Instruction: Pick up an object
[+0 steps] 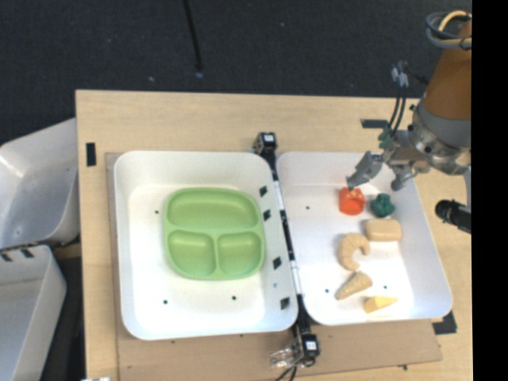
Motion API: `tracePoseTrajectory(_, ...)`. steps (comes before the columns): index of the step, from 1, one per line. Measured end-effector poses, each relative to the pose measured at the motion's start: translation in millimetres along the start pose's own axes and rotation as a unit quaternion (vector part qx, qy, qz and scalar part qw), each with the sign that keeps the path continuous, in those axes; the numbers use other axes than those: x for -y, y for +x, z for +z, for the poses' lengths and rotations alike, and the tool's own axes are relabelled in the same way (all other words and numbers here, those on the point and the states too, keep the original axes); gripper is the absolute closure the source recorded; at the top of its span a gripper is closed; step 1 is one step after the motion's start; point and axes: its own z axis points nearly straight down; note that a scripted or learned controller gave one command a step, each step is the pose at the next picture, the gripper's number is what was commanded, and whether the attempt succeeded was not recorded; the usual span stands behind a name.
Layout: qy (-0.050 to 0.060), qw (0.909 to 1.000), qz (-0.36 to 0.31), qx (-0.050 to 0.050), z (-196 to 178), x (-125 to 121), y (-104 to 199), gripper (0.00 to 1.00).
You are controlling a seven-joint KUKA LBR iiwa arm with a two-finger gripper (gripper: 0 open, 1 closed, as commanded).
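Observation:
My gripper [380, 173] hangs over the far side of the right bin [317, 236], open, with nothing between its two fingers. Just below it lie a red-orange object [352, 202] and a small dark green object [383, 205]. Nearer the front are a tan bread-like block [382, 230], a curled beige croissant shape [352, 250], a cone-shaped tan piece [352, 285] and a yellow wedge [379, 303].
The left bin [135, 292] holds a green divided plate [213, 232]. A black clip-studded ridge [282, 228] separates the two bins. The arm's orange band [449, 86] rises at the right edge, with a black fixture [452, 213] on the bench below it.

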Motion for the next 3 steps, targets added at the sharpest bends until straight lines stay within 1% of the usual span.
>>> tracePoseTrajectory(1,-0.005,1.0000,-0.002,0.001,-6,-2,0,0.00)
tracePoseTrajectory(2,-0.002,1.0000,-0.001,0.001,60,-3,2,0.00)
tracePoseTrajectory(3,-0.003,1.0000,0.001,0.001,106,1,5,0.00)
